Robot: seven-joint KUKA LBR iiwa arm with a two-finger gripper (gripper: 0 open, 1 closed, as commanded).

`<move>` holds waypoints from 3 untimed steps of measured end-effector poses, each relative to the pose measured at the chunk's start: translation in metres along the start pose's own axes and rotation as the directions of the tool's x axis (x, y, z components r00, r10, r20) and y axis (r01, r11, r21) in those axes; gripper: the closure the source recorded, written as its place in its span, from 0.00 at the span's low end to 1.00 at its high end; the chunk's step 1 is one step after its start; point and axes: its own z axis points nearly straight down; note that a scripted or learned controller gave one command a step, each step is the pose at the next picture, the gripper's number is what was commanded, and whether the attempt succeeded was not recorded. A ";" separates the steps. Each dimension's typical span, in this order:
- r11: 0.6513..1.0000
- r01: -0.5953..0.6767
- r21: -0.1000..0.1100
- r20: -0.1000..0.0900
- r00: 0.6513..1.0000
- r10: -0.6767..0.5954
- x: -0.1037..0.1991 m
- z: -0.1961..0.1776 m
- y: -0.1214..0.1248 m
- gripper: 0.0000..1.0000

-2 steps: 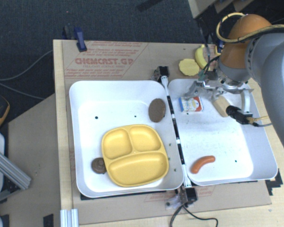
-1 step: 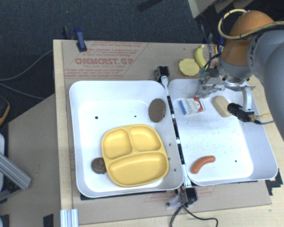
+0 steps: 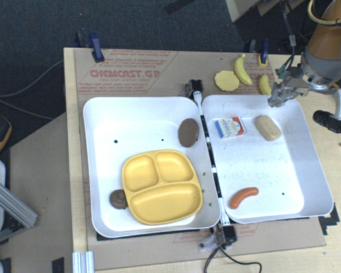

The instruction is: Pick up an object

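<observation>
1. Camera view, left bin [image 3: 96, 152]: a glossy yellow plastic plate [image 3: 161, 185] with three sections, a small brown disc [image 3: 119, 198] at its lower left, a flat brown oval [image 3: 188, 132] above right.
2. Board [image 3: 125, 73] behind: red print, "CHEMCAST GP".
3. Right bin [image 3: 307, 169]: a small carton [image 3: 229, 127] in blue, white and red, a tan bread roll [image 3: 267, 127] running upper left to lower right, an orange sausage [image 3: 244, 197] rising rightward.
4. Gripper [image 3: 279, 97] over the far rim; I cannot tell its state.
</observation>
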 end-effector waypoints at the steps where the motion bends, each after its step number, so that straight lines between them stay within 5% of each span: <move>1: 1.000 0.003 0.017 -0.009 1.000 -0.003 0.032 0.048 -0.063 1.00; 2: 1.000 0.003 0.005 -0.004 1.000 -0.003 0.033 0.009 -0.072 1.00; 3: 1.000 0.000 0.013 -0.005 1.000 0.000 -0.009 0.023 -0.106 1.00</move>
